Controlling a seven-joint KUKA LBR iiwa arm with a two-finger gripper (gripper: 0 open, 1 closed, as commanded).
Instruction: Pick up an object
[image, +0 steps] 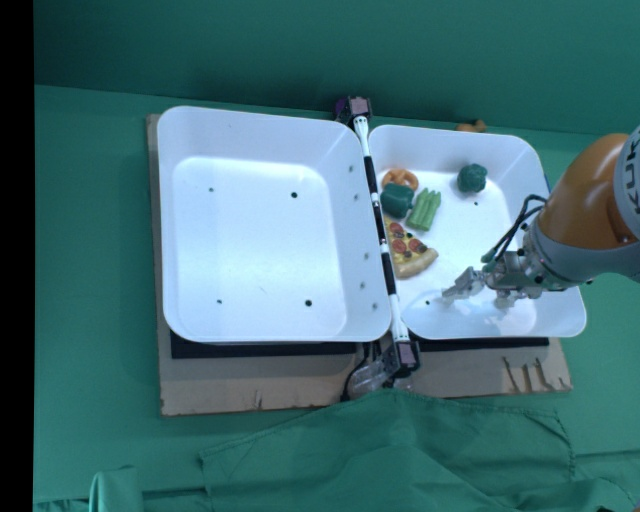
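The right bin (520, 160) holds several toy foods. A pizza slice (408, 250) lies by the divider, with a dark green pepper (396, 200) and a bundle of green asparagus (425, 208) just above it. An orange pretzel (400, 178) sits at the top left. A dark green broccoli head (472, 178) lies apart near the far wall. My gripper (482, 291) hangs low over the bin's front right floor, right of the pizza slice. It is open, with nothing between its fingers.
The left bin (180, 130) stands beside the right one, with a black-and-white divider rail (378, 220) between them. A small orange object (472, 126) lies outside the right bin's far edge. Green cloth (400, 450) covers the bench front.
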